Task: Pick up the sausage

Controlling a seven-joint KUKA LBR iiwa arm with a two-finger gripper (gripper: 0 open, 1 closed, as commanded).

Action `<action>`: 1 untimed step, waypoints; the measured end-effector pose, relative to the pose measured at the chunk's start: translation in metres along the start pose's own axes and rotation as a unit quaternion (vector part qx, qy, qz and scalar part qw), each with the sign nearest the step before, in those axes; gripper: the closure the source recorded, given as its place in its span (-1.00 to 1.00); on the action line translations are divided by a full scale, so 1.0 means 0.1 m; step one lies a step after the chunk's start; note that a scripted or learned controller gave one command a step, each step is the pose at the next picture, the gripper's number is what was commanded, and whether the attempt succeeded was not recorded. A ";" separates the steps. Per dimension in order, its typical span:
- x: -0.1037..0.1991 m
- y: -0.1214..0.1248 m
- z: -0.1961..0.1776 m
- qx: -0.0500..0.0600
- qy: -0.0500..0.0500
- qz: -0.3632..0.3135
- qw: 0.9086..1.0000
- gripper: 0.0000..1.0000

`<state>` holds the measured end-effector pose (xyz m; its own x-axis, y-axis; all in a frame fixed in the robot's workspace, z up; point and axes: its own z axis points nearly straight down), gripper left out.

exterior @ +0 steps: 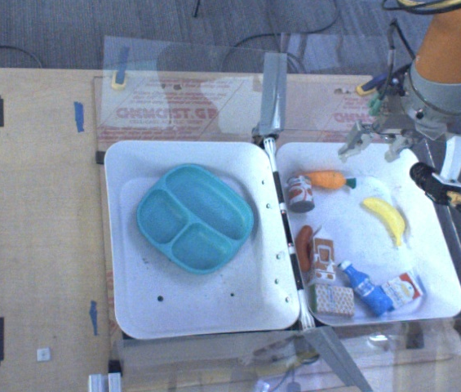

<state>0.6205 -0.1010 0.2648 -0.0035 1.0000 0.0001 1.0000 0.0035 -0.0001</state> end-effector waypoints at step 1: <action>0.38 -0.42 0.80 0.000 0.000 -0.039 0.999 -1.00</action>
<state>0.5783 -0.0631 0.1845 -0.0819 0.9966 0.0001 0.9966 0.0819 0.0000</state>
